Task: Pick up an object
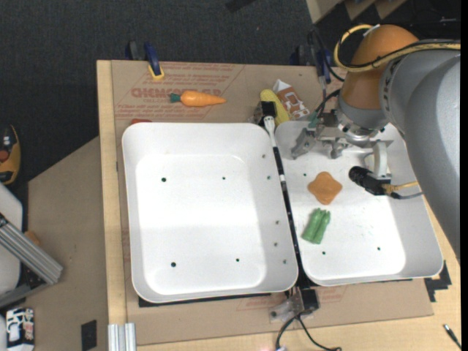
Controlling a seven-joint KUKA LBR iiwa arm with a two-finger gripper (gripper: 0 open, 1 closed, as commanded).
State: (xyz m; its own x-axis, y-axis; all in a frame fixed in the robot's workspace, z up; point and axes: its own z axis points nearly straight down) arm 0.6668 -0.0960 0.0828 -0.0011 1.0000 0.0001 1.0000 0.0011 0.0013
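The gripper (pixel 319 142) hangs over the far part of the right bin (pixel 409 258), and its metal parts are seen from above at a slant, so the view is poor here: I cannot tell if the fingers are apart or together, and nothing can be seen between them. Above the gripper sits the grey wrist with the orange band (pixel 376 68), and the large grey body of the arm (pixel 431 115) reaches in from the right side; a black cable with a yellow loop goes around the orange part. Just in front of the gripper, on the floor of the right bin, lies an orange flat piece (pixel 325 187), perhaps a toy cracker or a piece of bread. Near to it, a little closer to the camera, lies a green object (pixel 316 226), long and ribbed, apart from the orange piece and not touching it. Both lie in the left half of this bin, not far from the wall between the two bins. The left bin (pixel 139 196) stands beside the right one, touching it along the middle edge, and shows small dark dots on its white floor. Behind the bins, on the brown cardboard sheet (pixel 110 269) with red printing, rests a toy carrot (pixel 196 99) with a green end. Further right, at the far corner where the bins meet, there is a group of small things, a yellow one (pixel 275 99) and a brown and white one (pixel 294 104).
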